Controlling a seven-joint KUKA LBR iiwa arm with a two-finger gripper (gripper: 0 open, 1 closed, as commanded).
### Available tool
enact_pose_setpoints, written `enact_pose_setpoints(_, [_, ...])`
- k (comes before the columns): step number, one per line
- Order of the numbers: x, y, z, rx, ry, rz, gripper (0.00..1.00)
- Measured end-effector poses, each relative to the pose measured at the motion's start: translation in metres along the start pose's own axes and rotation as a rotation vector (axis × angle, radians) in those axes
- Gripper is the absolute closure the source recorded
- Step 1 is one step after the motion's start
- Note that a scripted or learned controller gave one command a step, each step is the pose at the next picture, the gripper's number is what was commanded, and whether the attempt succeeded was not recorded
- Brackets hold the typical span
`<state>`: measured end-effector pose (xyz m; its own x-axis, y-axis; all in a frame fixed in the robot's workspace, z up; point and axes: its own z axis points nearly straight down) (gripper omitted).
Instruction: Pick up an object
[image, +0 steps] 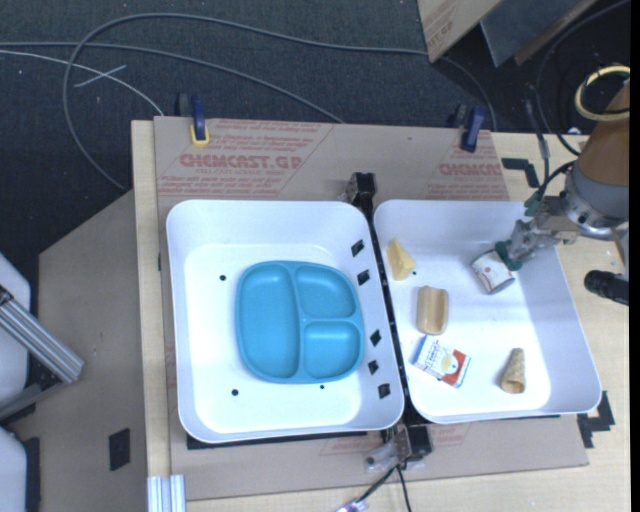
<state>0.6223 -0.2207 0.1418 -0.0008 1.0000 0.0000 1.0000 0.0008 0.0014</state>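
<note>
I judge the grasp step underway: the gripper (516, 252) sits down at the small white-and-red box (492, 272) in the right white bin (570, 330). I cannot tell its state. Next comes a lift, once closure is confirmed.

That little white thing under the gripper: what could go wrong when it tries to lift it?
The gripper sits at one edge of the small white object, not over its middle, so it may slip free or merely get nudged. The object also lies tilted near the right bin's back wall, so a push could slide it there.
</note>
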Motion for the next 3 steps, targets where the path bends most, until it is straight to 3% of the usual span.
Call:
enact_pose_setpoints(2, [0.009, 0.007, -0.105, -0.005, -0.002, -0.001, 1.00])
enact_pose_setpoints(3, [0.060, -0.011, -0.093, 0.004, 0.002, -0.001, 1.00])
